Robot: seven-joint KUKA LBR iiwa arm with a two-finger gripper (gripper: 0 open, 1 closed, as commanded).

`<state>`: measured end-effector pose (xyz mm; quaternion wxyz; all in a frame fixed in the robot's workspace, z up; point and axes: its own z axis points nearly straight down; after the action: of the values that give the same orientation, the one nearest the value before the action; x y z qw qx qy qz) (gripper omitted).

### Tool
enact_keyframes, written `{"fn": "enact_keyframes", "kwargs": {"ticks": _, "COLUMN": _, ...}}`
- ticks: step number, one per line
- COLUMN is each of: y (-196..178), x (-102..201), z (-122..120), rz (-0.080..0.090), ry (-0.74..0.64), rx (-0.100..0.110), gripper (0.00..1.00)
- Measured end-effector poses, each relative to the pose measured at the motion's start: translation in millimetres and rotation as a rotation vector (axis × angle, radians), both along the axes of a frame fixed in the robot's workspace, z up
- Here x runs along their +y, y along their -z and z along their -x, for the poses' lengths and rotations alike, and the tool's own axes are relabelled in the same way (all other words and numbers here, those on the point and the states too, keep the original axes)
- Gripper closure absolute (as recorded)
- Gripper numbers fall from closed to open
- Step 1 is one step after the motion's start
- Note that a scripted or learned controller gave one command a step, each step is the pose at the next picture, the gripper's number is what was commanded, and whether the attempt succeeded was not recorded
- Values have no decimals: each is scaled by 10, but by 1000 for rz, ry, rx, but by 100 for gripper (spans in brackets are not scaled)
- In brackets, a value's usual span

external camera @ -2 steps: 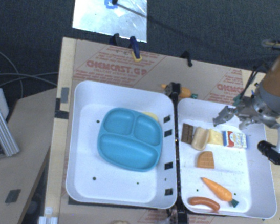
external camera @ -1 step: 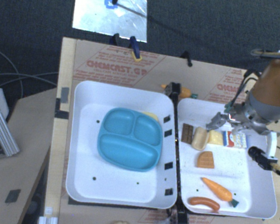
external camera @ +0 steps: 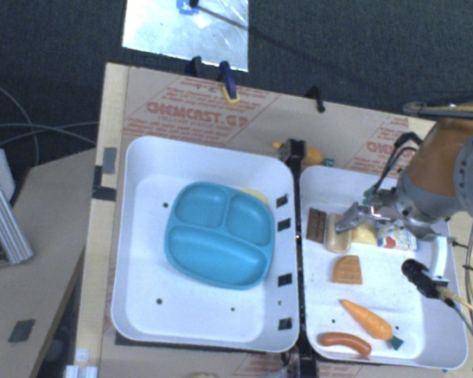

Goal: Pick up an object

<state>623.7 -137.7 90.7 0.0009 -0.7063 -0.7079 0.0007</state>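
Observation:
My gripper [external camera: 351, 219] hangs low over the back of the right bin [external camera: 451, 341]. It is just above a pale yellow item [external camera: 363, 236] and beside a brown chocolate bar [external camera: 316, 226]. A white packet with red and blue print [external camera: 398, 241] lies to its right, partly under the wrist. Nearer the front lie a tan cracker [external camera: 348, 269], an orange carrot [external camera: 367, 319] and a red sausage [external camera: 345, 341]. Nothing shows as held.
The left bin [external camera: 138, 301] holds a blue divided plate [external camera: 220, 234] with a yellow piece [external camera: 256, 195] peeking out behind it. A small yellow thing [external camera: 312, 157] sits on the board behind the bins. The ridge between the bins [external camera: 294, 262] runs close to the chocolate bar.

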Motion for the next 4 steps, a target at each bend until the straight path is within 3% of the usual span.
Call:
{"fn": "enact_keyframes", "kwargs": {"ticks": 1, "y": -172, "x": 3, "z": -32, "rz": 0, "ry": -1, "rx": -11, "gripper": 100}}
{"fn": "enact_keyframes", "kwargs": {"ticks": 3, "y": -1117, "x": -29, "z": -132, "rz": 1, "ry": -4, "rx": -10, "gripper": 100}}
{"fn": "enact_keyframes", "kwargs": {"ticks": 4, "y": -1358, "x": -28, "z": -145, "rz": 1, "ry": -4, "rx": -7, "gripper": 100}}
